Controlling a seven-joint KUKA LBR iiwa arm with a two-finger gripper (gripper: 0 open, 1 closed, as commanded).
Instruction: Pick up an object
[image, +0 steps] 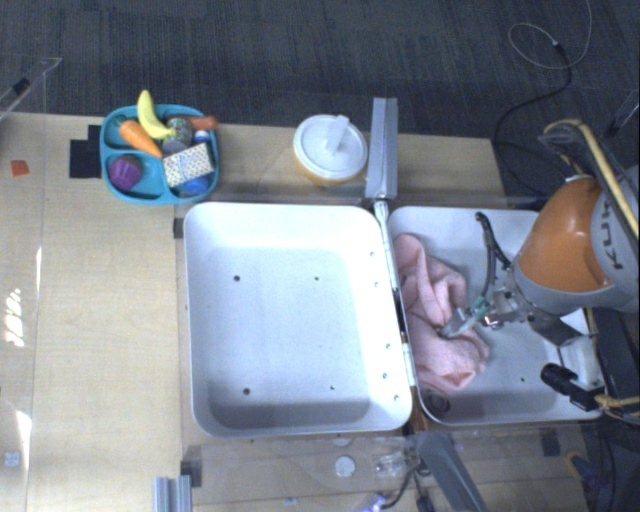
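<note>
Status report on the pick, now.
Hand down in right bin, at pink cloth. Grip on cloth unconfirmed. Cloth bunched against bin's left wall. Nothing else in the way.

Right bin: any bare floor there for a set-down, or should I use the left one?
The right bin is crowded: the pink cloth fills its left half and the gripper sits at the cloth's right edge, leaving a bare strip along the near wall. The left bin's floor is bare between all four walls.

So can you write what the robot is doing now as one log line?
gripper: down at pink cloth | cloth: crumpled in right bin | grasp: cannot tell | left bin: beside
</note>
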